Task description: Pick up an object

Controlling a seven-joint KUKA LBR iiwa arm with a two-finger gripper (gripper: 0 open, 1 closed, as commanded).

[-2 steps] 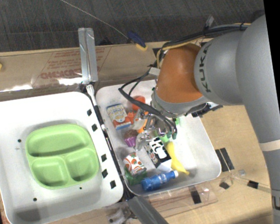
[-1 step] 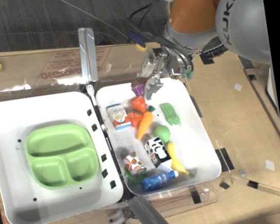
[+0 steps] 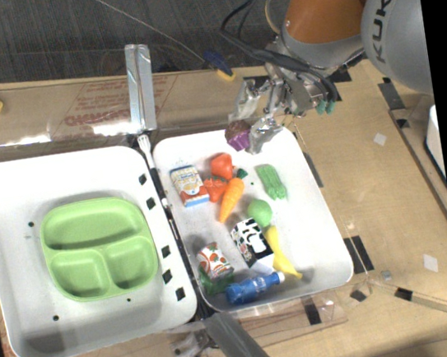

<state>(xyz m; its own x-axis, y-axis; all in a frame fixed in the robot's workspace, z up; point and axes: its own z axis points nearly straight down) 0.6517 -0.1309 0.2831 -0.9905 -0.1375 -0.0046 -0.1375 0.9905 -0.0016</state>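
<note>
Purple toy (image 3: 239, 137) between fingers (image 3: 260, 133), above right bin (image 3: 324, 225)

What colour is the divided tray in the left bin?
Light green tray, in the camera view.

1. The gripper (image 3: 259, 126) hung over the right bin's (image 3: 324, 225) far edge, a purple object (image 3: 239, 137) between its fingers.
2. A green divided tray (image 3: 98, 248) lay in the left bin (image 3: 9, 247).
3. Toy foods and a blue bottle (image 3: 252, 287) filled the right bin.
</note>
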